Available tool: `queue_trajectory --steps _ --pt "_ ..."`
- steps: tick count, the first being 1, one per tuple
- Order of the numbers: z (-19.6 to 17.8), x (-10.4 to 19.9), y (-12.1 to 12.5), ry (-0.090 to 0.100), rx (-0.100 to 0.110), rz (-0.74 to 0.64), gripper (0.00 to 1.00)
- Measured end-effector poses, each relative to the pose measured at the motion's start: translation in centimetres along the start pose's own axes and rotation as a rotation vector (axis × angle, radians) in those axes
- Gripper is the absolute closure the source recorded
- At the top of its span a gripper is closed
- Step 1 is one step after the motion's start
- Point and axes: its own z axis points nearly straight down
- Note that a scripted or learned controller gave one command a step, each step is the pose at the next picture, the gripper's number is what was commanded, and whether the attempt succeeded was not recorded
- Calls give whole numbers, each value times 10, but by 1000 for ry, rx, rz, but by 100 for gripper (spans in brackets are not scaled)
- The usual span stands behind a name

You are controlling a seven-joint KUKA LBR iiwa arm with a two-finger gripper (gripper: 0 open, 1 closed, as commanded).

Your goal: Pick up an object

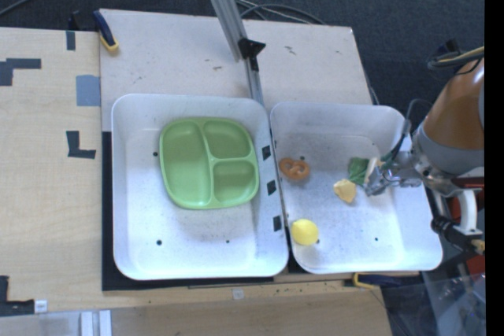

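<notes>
In the right bin (331, 118) lie a brown pretzel-like piece (294, 168), a round yellow lemon-like object (305, 232), a pale yellow wedge (345, 190) and a green leafy piece (360, 168). My gripper (375, 179) reaches in from the right, low over the bin floor, right beside the yellow wedge and the green piece. The grey arm with its orange band (457, 118) rises behind it at the right edge.
The left bin (130, 169) holds a green divided plate (209, 162). A slanted metal rail (224, 0) runs from the top down to the seam between the bins. Cables lie on the dark floor behind the bench.
</notes>
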Motion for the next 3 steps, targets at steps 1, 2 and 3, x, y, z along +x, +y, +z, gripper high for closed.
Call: queue_trajectory --steps 1,2,3 --pt "-62 4 0 0 -1 -1 100" --pt "-105 1 0 0 0 0 100" --pt "-96 60 25 3 6 -6 100"
